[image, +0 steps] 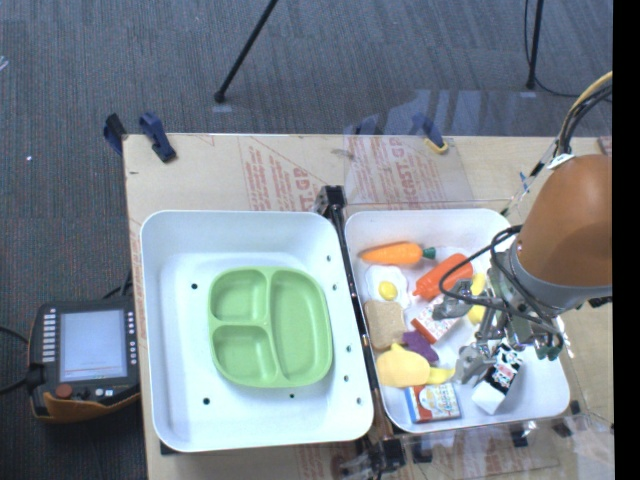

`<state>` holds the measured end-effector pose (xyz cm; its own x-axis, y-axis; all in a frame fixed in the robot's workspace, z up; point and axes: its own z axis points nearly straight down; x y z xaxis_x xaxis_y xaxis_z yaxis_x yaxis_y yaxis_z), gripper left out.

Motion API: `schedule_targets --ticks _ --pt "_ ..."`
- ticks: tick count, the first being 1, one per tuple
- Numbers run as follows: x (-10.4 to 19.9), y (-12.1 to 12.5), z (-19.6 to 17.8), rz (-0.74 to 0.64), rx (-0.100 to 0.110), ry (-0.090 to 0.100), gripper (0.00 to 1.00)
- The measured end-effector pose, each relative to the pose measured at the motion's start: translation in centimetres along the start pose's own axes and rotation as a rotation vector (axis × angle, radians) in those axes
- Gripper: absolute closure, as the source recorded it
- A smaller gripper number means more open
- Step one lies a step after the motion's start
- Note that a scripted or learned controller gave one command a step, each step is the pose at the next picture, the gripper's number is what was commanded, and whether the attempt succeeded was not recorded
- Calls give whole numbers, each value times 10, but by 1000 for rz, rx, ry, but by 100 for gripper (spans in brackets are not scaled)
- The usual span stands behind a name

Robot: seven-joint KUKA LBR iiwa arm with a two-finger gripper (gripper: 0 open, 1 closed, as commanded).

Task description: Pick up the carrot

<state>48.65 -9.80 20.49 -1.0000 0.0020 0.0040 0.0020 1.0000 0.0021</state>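
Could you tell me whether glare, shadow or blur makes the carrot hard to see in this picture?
Camera view: even, soft lighting; the carrot is sharp and unshadowed against the right bin; faint reflections on clear sheeting behind it; the gripper area looks cluttered and slightly soft.

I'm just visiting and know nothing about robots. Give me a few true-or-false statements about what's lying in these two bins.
1. The carrot lies in the right bin. True.
2. The green plate sits in the right bin. False: it is in the left bin.
3. The gripper holds the carrot. False: the carrot lies apart from it, near the bin's far edge.
4. A fried egg lies just below the carrot. True.
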Motion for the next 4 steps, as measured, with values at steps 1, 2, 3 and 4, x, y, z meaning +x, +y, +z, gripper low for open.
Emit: schedule_targets --ticks 1,2,3,4 --pt "-66 33 -21 33 -1 -9 0" --pt "-92 13 109 76 0 6 0" --pt "-156 9 113 119 -1 -3 0" --pt "-160 11 99 114 0 -17 100"
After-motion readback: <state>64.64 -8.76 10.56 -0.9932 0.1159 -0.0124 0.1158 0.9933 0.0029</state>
